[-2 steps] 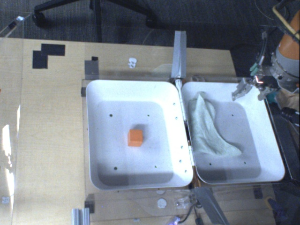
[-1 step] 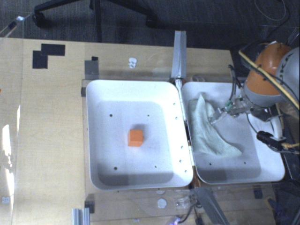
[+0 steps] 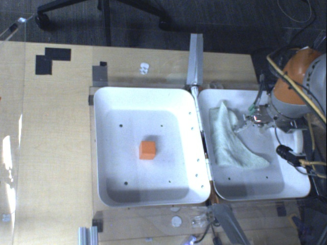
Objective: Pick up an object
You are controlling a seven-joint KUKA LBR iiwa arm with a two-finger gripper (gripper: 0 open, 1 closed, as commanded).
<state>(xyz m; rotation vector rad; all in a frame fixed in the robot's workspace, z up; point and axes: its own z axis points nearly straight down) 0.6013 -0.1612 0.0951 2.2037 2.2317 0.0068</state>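
Observation:
A small orange cube [image 3: 147, 150] lies near the middle of the left white bin [image 3: 110, 188]. A crumpled pale cloth [image 3: 230, 139] lies in the left half of the right white bin [image 3: 291, 188]. My gripper [image 3: 249, 119] hangs from the grey arm with its orange band [image 3: 294, 75], low over the right bin. Its tip is at the upper right edge of the cloth, where a fold rises toward it. Whether the tip touches the cloth is hidden by the wrist and cables.
A metal divider post [image 3: 195, 60] stands behind the seam between the bins. Cables [image 3: 288, 157] trail over the right bin's right side. Black tape marks [image 3: 51, 59] lie on the wooden bench at the back left.

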